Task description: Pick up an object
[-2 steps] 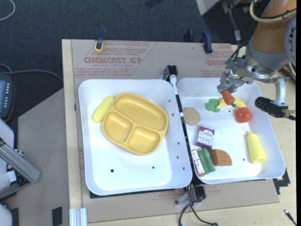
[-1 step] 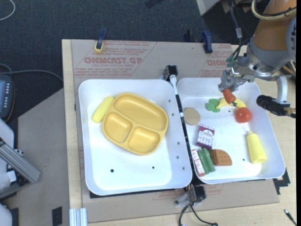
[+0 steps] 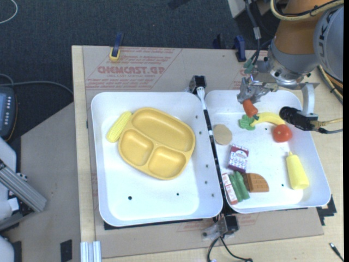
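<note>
While hovering over right bin far corner, gripper is pointing down, finger state impossible to tell. Toy carrot is lying just beneath tips, long axis slanting toward broccoli below.

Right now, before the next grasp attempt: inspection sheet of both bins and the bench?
Surface: two white bins, left bin and right bin, side by side on a bench.
Job's things: right bin holds carrot, banana, tomato, tan disc, small box, green piece, brown wafer, yellow bottle.
Clutter: left bin holds yellow divided tray and corn cob beside it.
End effector: end effector low over the carrot; grip unclear.
Cables: black cable at right bin's edge.
Surroundings: dark floor; clamps at bench's far edge.
</note>
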Controlling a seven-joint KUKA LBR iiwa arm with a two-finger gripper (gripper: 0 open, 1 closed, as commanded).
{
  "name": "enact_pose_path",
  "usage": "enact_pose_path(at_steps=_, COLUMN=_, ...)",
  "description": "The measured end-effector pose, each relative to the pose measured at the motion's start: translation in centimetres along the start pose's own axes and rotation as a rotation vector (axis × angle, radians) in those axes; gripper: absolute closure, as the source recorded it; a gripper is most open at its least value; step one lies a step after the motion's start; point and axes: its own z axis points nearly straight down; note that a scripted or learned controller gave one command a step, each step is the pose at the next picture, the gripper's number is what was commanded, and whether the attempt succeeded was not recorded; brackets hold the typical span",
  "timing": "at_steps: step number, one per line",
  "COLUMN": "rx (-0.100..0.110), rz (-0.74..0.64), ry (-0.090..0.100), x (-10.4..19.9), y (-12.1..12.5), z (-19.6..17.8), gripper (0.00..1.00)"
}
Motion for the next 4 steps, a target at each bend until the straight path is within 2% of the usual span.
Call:
enact_pose_path(at_steps=2, rx=0.000, rz=-0.002, ry=0.002, x=11.4, y=2.8, z=0.8, gripper=1.00)
enact_pose_path(at_steps=3, rx=0.007, rz=0.001, ry=0.000, x=15.5, y=2.1, z=1.8, gripper=1.00)
enact_pose_path(at_steps=4, rx=0.003, rz=0.004, ry=-0.001, x=15.3, y=2.4, z=1.8, gripper=1.00)
